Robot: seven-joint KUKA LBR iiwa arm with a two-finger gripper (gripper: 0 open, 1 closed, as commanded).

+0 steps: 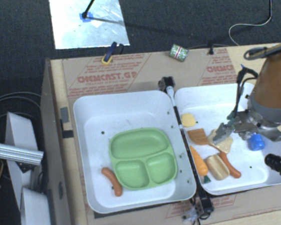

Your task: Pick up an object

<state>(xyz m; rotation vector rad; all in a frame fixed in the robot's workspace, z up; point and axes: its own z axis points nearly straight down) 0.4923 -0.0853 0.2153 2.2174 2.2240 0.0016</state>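
Observation:
My gripper point(223, 132) hangs low over the middle of the right bin point(214, 94). It sits just above a pale bread-like slice point(225, 145) and next to a brown wedge-shaped piece point(199, 137). Nothing is visibly held in it. A tan bun point(217, 167), an orange carrot point(200, 161) and a reddish sausage point(231, 166) lie close together towards the bin's front. A yellow disc point(188, 119) rests near the left wall. A small blue object point(256, 142) lies partly under the wrist.
The left bin point(124, 106) holds a green divided plate point(143, 157) and a second sausage point(112, 181) at its front left. The grey and orange arm point(274, 86) covers the right bin's right side. A small green can point(178, 52) lies on the cardboard behind the bins.

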